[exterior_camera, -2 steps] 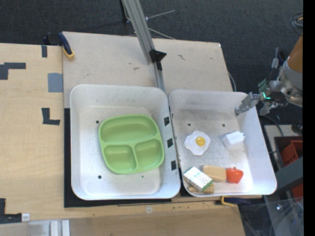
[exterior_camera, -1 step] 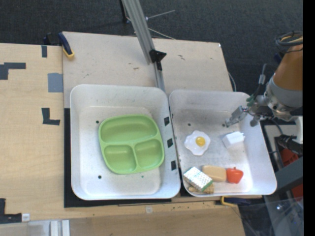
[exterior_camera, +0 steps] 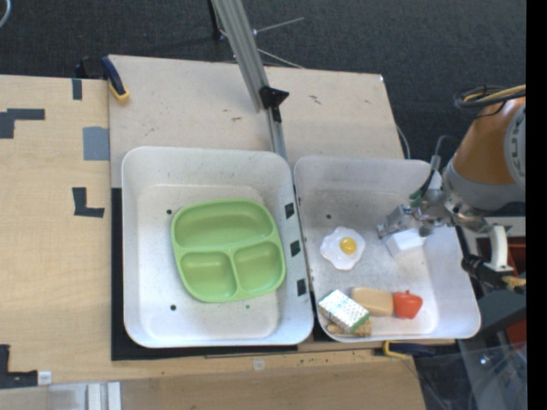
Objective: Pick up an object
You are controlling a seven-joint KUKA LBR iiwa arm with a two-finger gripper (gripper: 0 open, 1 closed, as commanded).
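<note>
Objects in the right bin point(exterior_camera: 444, 314) number four: one fried egg point(exterior_camera: 344, 248) at centre, and along the near wall one patterned box point(exterior_camera: 344, 311), one tan block point(exterior_camera: 373, 301), one red pepper point(exterior_camera: 408, 304). My gripper point(exterior_camera: 402, 229) hangs just right of the egg; its state I cannot tell. One green divided plate point(exterior_camera: 227, 248) occupies the left bin point(exterior_camera: 141, 229).

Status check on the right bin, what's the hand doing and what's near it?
Hand low in right bin, over a small white block; grip unclear. Fried egg just left of it. Boxed item, tan piece, red piece along near wall, apart.
</note>
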